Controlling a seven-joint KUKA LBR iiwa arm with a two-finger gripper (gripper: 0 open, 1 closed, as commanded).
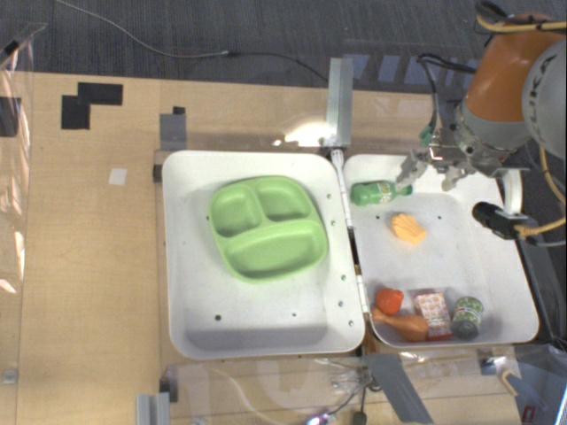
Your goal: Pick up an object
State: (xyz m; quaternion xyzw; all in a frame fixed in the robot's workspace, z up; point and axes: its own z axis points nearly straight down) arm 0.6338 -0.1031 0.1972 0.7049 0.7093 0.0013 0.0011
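Over right bin (523, 264) | claw (431, 172) spread, holding nothing | green bottle (379, 192) beside

Fixed overhead, slanted over bins (266, 171)

The right bin (523, 277) has open floor through its middle and right side, between the yellow item (408, 228) and the cluster along its lower edge: a tomato (389, 301), an orange piece (403, 326), a small packet (431, 308) and a green can (467, 317), packed close together. The green bottle (381, 192) lies against the upper left wall, leaving little room on that side. The hand (434, 171) hangs over the upper edge. In the left bin (182, 264), the green tray (266, 226) fills the centre; a bare strip runs along the bottom.
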